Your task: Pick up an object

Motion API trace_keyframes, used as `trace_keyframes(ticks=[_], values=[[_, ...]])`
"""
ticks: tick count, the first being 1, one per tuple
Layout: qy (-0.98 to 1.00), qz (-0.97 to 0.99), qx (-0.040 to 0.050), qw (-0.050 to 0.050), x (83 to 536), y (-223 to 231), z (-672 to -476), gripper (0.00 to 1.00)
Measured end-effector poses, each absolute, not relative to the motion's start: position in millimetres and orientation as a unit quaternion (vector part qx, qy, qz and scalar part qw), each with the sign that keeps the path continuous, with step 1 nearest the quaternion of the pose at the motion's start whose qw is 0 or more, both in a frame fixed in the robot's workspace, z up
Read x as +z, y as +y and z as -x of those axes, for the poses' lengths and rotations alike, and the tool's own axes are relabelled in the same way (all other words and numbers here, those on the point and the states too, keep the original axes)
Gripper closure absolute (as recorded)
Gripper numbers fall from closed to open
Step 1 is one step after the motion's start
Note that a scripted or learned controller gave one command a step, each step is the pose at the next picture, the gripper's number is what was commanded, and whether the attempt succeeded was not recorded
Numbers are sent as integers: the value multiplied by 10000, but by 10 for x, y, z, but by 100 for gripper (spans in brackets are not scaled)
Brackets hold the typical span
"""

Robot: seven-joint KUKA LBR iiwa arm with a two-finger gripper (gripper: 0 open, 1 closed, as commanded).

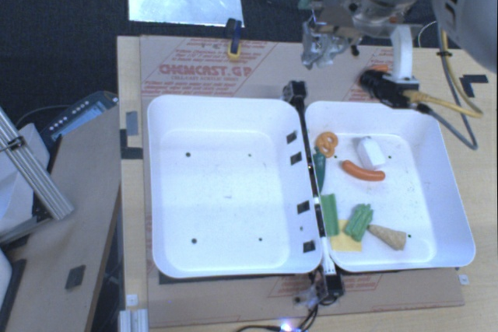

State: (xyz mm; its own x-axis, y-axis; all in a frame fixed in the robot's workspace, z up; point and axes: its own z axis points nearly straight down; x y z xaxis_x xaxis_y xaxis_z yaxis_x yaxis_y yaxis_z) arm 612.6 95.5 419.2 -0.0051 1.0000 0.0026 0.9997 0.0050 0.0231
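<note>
Camera view had the gripper point(321, 50) hanging high over the counter point(194, 62), back beyond the far rim of the right bin point(451, 206), carrying nothing; whether it stood open or closed could not be told from that slant. All the candidates lay in the right bin. Nearest that far rim sat a small pretzel point(327, 142), with a white block point(370, 152) beside it and an orange sausage point(363, 172) just in front of both. Toward the bin's near rim lay a green piece point(359, 221), a tan wedge point(387, 236) and a yellow slice point(345, 242). These looked like light, rigid toy foods, probably smooth and a bit slippery. Best bet, by my reckoning: the sausage, pinched across its narrow middle, since it lay apart from its neighbours.
</note>
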Motion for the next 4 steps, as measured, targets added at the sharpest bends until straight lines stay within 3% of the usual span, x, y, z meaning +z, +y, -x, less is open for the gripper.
trace_keyframes(ticks=[1, 2, 3, 4], values=[[7108, -7034, 43, 20, 4403, 1812, -6591, 100], [7104, -7038, -27, -29, 3386, 2384, -6397, 100], [7071, -7071, -49, -28, 2345, 2334, -6144, 100], [7069, -7074, -18, -12, 1870, 2337, -5858, 100]])
